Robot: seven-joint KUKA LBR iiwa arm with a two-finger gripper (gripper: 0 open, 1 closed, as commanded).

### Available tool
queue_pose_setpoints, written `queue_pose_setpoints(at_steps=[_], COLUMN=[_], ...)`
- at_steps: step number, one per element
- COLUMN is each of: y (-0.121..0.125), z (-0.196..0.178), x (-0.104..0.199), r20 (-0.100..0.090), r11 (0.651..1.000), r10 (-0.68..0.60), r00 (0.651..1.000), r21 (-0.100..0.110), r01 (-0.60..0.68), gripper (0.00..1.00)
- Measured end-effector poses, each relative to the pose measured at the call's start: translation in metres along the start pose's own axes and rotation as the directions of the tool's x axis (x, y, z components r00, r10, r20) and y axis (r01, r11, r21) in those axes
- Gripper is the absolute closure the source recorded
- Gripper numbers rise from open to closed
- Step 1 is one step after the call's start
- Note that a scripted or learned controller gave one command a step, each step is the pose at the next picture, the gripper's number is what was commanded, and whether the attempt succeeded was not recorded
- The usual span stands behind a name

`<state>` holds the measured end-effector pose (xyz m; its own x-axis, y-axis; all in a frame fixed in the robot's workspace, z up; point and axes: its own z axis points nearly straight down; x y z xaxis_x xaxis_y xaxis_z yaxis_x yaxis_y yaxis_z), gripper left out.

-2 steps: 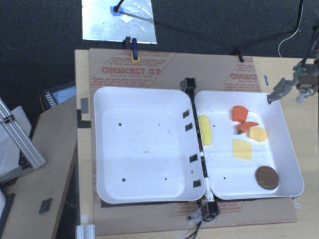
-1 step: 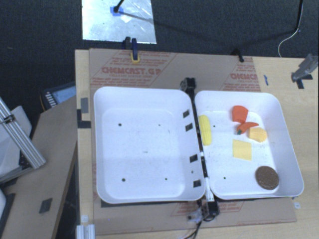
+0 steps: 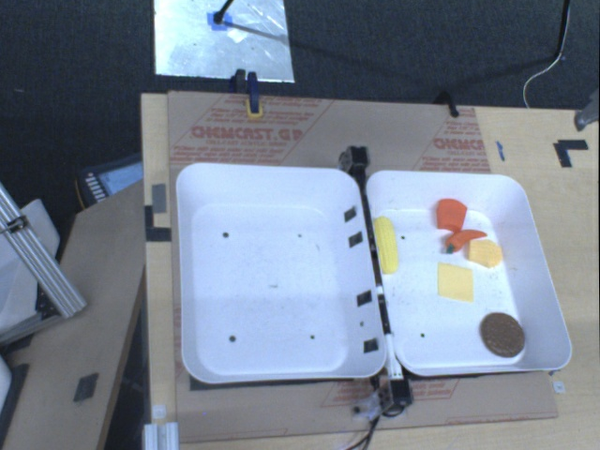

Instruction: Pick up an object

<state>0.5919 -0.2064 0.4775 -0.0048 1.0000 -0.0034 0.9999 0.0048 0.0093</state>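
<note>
The right bin (image 3: 539, 251) holds several small items. A yellow corn cob (image 3: 385, 244) lies along its left wall. An orange piece (image 3: 450, 215) sits near the back, with a small carrot-like piece (image 3: 462, 240) just below it. Beside that is an orange-yellow chunk (image 3: 486, 253). A flat yellow square (image 3: 457, 282) lies in the middle. A round brown disc (image 3: 502, 334) rests near the front right corner. A small grey part of the arm (image 3: 588, 113) shows at the far right edge, away from the bins.
The left bin (image 3: 187, 279) stands next to the right one, joined by black clips (image 3: 361, 270) along the shared edge. Both rest on a brown board (image 3: 281, 125). A shiny metal sheet (image 3: 222, 26) lies beyond the bench. A metal frame (image 3: 37, 261) stands at the left.
</note>
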Motion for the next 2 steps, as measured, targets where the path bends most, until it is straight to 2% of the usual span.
queue_pose_setpoints(at_steps=[1,2], y=[-0.0017,-0.0012], z=[-0.0622,-0.0702], x=[0.0003,0.0002], r20=[0.000,0.001], r11=[1.000,1.000], r10=[-0.001,-0.003], r00=[1.000,1.000], r21=[0.000,0.001], r01=[0.001,0.003], gripper=[0.00,1.00])
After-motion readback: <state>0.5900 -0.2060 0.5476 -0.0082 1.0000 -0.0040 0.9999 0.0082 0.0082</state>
